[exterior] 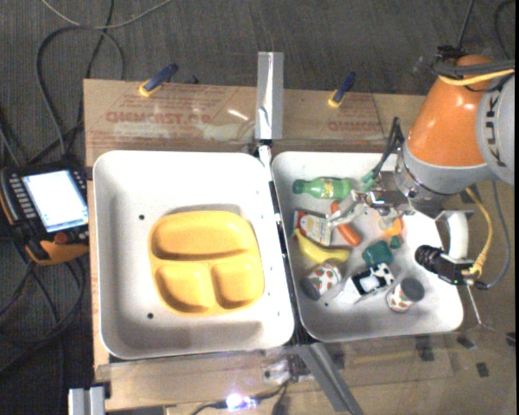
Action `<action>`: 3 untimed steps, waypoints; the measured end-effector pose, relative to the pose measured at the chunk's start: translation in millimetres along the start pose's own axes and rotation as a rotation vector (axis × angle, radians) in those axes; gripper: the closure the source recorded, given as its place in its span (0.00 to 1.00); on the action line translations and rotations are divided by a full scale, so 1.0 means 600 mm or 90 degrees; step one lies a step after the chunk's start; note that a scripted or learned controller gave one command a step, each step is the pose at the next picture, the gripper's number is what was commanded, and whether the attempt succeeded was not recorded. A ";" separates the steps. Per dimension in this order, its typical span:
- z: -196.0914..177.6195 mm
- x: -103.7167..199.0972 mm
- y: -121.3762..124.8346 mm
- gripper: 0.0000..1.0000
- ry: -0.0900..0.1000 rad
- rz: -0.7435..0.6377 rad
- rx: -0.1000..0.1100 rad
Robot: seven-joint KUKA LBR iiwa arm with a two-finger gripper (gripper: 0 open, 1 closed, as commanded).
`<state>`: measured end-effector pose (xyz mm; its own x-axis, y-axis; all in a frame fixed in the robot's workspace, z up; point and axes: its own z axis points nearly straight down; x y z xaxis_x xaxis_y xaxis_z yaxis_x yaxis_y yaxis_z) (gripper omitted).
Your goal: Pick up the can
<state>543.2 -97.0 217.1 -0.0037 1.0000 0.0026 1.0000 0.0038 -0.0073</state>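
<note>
Camera view, from above: the gripper [363, 204] hangs low in the right bin [450, 318] over jumbled toys, finger state impossible to tell, while the can [322, 279] lies apart near the bin's front left, untouched.

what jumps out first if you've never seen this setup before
The yellow divided tray sits alone in the left bin, bright against the white. The right bin holds a crowded heap: a green bottle, a banana, small cans and toys. The arm's orange band looms over that bin's upper right corner.
</note>
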 end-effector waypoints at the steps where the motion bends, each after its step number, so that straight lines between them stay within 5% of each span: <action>1: 0.215 -0.050 -0.062 0.00 -0.002 0.025 -0.008; 2: 0.202 -0.047 -0.062 1.00 0.000 0.025 -0.007; 3: 0.061 0.012 -0.071 1.00 -0.003 0.422 0.000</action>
<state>500.4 -89.8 180.8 0.6125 0.7905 -0.0077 0.7904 -0.6125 -0.0063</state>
